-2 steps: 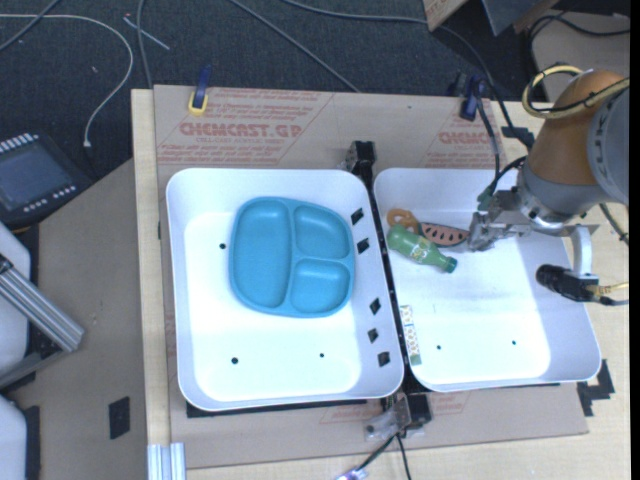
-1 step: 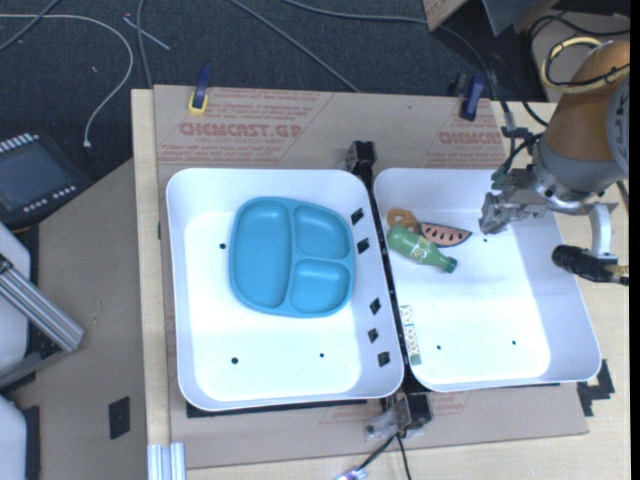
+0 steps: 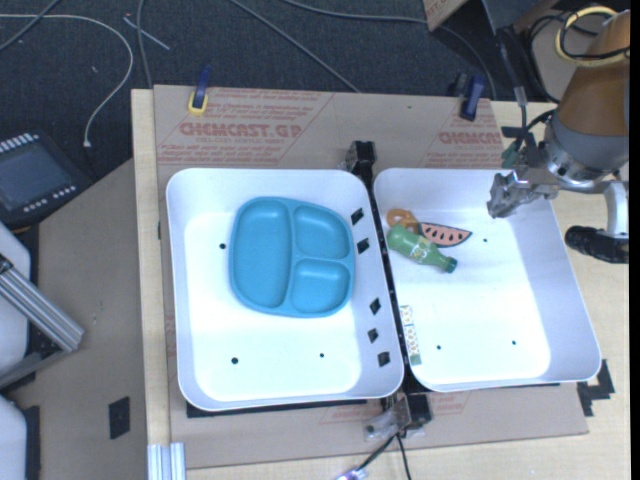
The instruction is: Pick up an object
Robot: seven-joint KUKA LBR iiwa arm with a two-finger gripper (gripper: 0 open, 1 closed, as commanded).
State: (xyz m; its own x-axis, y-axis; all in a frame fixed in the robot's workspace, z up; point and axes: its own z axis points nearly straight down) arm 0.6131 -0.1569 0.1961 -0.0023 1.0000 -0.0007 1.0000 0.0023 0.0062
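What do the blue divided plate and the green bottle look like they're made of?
The blue plate looks like moulded plastic: uniform colour, soft matte sheen, rounded compartment ridges. The green bottle seems to be glossy toy plastic, judging by its saturated colour and faint highlights, though it is too small to be sure.

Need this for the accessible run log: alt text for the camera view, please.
A grey robot arm's two-finger gripper hangs over the upper right of the right white bin, which holds a small green toy bottle, a red watermelon-slice toy and an orange ring near its left wall. The left white bin holds a blue three-compartment plastic plate.
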